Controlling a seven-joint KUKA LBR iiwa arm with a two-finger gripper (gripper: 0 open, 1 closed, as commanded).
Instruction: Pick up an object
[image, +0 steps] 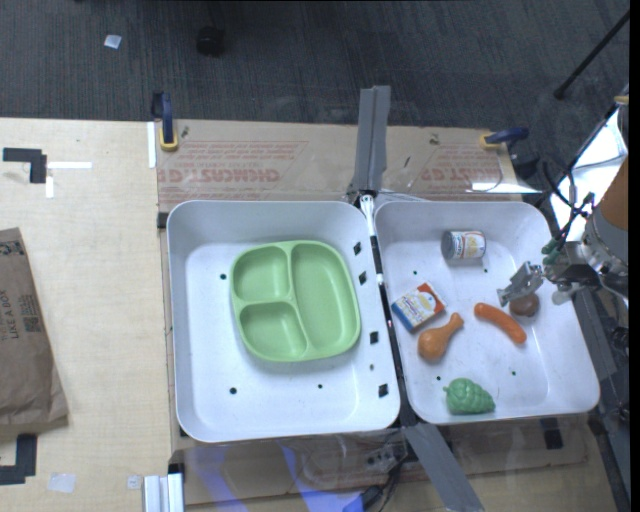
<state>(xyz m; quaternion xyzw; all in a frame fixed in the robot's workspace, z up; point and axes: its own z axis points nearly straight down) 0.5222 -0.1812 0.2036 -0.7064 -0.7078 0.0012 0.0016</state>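
White plastic, smooth and a little glossy, makes both shallow bins: the left bin and the right bin, each with rounded corners and some small dark holes in the floor. In the left one you see a pale green tray, matte, with three compartments and soft rounded edges.

In the right bin you find the small things. A short metal can lies on its side near the far wall. A small box with orange and blue print lies flat near the middle. Just beside it is an orange toy drumstick, thick at one end and thin at the other. A long orange sausage lies at a slant, and a green bumpy thing (it looks like broccoli) rests near the front wall.

Your end effector hangs over the right side of this bin, close above a dark brown roundish object. Its grey metal fingers look slightly apart, and nothing is visible between them.

Both bins stand on a light wooden counter. Clear plastic sheet over printed cardboard lies behind the bins, a brown paper bag lies at the left, and dark grey carpet covers the floor beyond.
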